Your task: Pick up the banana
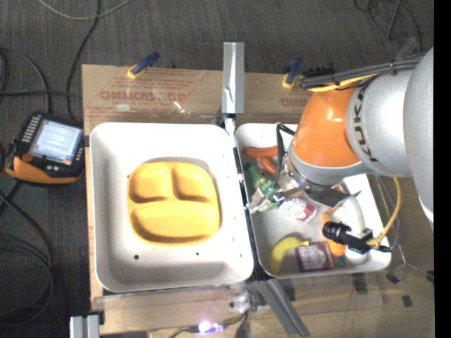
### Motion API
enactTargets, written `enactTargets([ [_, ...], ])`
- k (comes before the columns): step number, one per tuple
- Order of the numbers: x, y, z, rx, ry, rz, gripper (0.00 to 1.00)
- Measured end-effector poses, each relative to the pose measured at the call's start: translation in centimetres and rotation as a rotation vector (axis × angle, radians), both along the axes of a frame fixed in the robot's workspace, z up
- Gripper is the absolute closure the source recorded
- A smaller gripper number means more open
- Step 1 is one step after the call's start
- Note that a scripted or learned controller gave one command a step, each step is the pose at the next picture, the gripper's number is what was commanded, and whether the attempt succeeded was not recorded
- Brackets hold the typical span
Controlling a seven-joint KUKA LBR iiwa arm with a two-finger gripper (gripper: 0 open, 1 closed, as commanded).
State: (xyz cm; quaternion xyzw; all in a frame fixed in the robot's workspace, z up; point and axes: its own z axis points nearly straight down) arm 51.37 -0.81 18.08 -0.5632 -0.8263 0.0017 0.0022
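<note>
The banana [285,248] lies yellow and curved near the front of the right bin [262,258], just left of a dark red packet [314,257]. The arm's orange band and grey wrist hang over the middle of that bin. My gripper [270,196] sits low at the bin's left side, above and behind the banana, among green and white items. It is apart from the banana, with nothing yellow between its tips.
A yellow divided plate [173,201] rests in the left bin [106,210]. An orange carrot-like item [264,160] lies at the back of the right bin, a white red-printed packet [299,208] in its middle. A teach pendant [48,148] lies left of the bench.
</note>
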Motion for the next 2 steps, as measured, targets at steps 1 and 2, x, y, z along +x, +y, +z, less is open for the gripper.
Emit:
enactTargets([
  [1,0.0,0.0,0.0,0.000,0.000,0.000,0.00],
  [2,-2.9,-6.0,0.0,0.000,-0.001,0.160,0.00],
])
